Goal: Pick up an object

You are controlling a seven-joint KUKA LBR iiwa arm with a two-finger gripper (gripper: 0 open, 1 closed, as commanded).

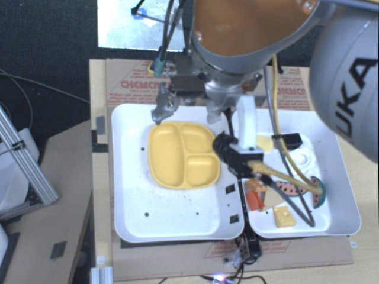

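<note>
Reaching in from the right, the grey arm [343, 70] with its orange band [249, 10] hangs over the far side of both bins and covers part of the right bin's far edge. The left bin [177, 215] carries one thing, a yellow plate [180, 155] with three compartments, which lies flat in the far half of the bin, a little toward the wall it shares with the other bin. The right bin [337, 176] has several small things. A watermelon slice [290, 190] lies near the middle, and an orange-red piece [254, 200] sits close to the wall between the bins. A yellow block [285, 217] is near the front edge, a white thing [302, 158] lies further back, and a small black piece [291, 139] is just behind it. These small things are near each other, but I cannot tell which of them touch.

The gripper [188, 114] is above the far rim of the yellow plate. Its fingers [161, 111] are spread wide, one at the far left corner of the plate and the other near the far right corner. Nothing is held between them. The left fingertip seems to touch the rim, but this is not sure.

Both bins rest on a sheet of cardboard [127, 84] with red letters, which lies on a pale wooden table [62, 170]. Around it the floor [41, 40] is dark, and a metal frame [26, 170] stands at the left.
</note>
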